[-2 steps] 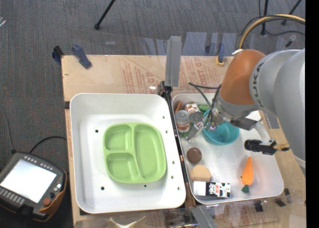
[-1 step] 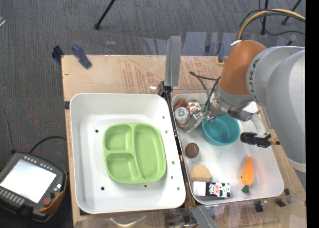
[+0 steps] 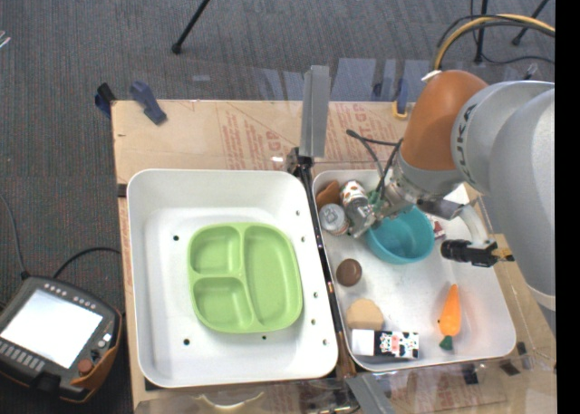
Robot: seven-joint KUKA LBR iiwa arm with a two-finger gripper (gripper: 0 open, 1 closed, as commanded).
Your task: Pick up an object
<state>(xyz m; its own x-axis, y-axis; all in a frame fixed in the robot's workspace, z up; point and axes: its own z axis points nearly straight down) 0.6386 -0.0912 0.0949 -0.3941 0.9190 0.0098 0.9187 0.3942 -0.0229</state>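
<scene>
the grey arm point(image 3: 507, 158) reaches in from the right and bends down over the right bin point(image 3: 408, 299). beside it, the left bin point(image 3: 149, 222) holds a green divided plate point(image 3: 245, 276), lying flat near its middle.

everything else sits in the right bin. a teal bowl point(image 3: 403, 238) stands upright in the upper half, partly under the wrist. along the front edge lies a small carton point(image 3: 390, 343) on its side, with an orange carrot point(image 3: 450, 311) to its right and a tan bread-like lump point(image 3: 364, 314) just above its left end. a brown ball point(image 3: 349, 271) rests alone near the left wall.

in the upper left corner two cans crowd together, a silver can point(image 3: 333, 218) showing its round end and a second can point(image 3: 352, 195) just behind it.

the claw point(image 3: 367, 216) hangs low between the cans and the bowl's left rim, and whether it is wide or narrow cannot be told (the wrist hides too much). the silver can looks like the likeliest object to be picked.

the risks come from the crowding. a can on its side may roll away against the wall when touched. the claw may catch the bowl's rim and tip or drag it. two cans pressed together may wedge, leaving nothing gripped on the lift.
</scene>
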